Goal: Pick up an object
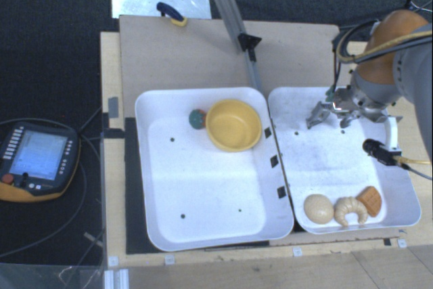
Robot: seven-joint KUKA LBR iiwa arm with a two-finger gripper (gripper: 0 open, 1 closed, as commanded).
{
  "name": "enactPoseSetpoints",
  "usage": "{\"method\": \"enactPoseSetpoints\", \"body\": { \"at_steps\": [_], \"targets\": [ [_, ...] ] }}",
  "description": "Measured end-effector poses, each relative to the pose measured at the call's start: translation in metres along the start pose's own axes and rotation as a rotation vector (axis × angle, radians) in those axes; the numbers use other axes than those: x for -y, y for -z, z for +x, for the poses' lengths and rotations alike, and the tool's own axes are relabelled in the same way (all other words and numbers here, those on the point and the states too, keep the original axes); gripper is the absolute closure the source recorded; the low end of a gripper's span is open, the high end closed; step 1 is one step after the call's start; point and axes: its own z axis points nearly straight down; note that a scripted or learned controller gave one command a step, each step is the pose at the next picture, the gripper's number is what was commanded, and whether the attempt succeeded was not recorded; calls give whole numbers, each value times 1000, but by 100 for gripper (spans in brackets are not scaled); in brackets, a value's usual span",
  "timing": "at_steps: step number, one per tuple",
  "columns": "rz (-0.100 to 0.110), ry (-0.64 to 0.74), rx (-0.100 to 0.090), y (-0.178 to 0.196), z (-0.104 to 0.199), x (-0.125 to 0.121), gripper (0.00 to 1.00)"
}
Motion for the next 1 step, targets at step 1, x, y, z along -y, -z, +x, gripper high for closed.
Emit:
{"method": "enactPoseSetpoints", "body": {
  "at_steps": [1],
  "targets": [
    [-3,0,1,-17,0,0,0]
  ]
}}
